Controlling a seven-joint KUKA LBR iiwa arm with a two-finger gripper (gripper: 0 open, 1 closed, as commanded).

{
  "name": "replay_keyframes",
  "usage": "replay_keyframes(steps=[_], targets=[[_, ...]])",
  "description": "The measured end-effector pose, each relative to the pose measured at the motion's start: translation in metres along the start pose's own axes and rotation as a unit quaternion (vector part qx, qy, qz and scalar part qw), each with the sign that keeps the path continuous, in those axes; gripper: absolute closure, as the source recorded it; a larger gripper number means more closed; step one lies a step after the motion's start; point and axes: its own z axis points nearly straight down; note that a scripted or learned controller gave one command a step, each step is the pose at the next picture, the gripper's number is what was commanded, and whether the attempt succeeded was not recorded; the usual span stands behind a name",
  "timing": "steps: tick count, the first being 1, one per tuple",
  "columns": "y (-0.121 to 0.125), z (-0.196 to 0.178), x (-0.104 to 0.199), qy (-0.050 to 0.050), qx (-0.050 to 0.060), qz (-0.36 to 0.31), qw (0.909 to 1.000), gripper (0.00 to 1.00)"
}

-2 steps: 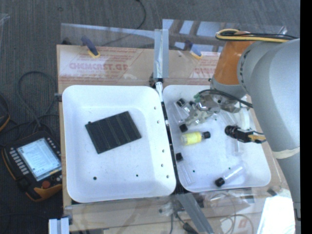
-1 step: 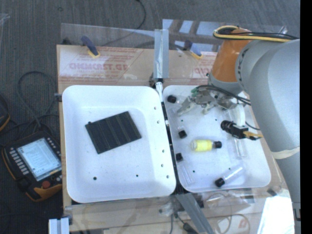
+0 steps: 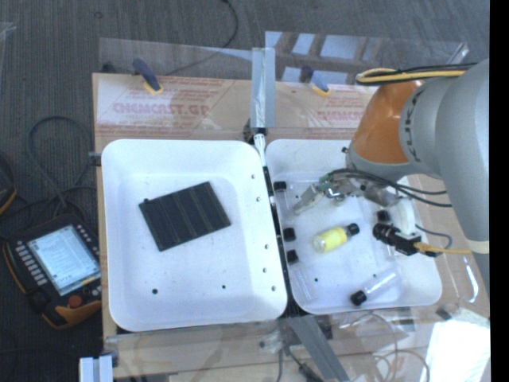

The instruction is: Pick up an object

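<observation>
In the right bin [image 3: 413, 293] a small yellow bottle with a black cap [image 3: 334, 237] lies on its side near the middle. A clear tube with a black cap [image 3: 372, 286] rests near that bin's front edge. My gripper [image 3: 308, 200] reaches in from the right and hangs low over the bin's back left part, just above and left of the yellow bottle. Nothing shows as held in it. A flat black ridged panel [image 3: 184, 215] lies in the left bin [image 3: 127, 293].
The grey arm with its orange band [image 3: 382, 130] covers the right bin's back right corner. Black cables and a black fitting [image 3: 394, 235] trail over the bin's right side. A divider wall with black clips [image 3: 280, 237] separates the bins. A teach pendant [image 3: 56, 265] lies on the floor to the left.
</observation>
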Motion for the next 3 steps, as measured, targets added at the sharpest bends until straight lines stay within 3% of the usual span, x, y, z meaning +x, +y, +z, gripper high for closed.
replay_keyframes(steps=[1, 2, 3], targets=[[-0.044, -0.001, -0.018, 0.000, -0.001, -0.020, 0.9998, 0.00], [-0.042, -0.011, -0.018, -0.001, -0.003, -0.020, 0.9998, 1.00], [-0.042, -0.011, -0.018, -0.001, -0.003, -0.020, 0.9998, 0.00]])
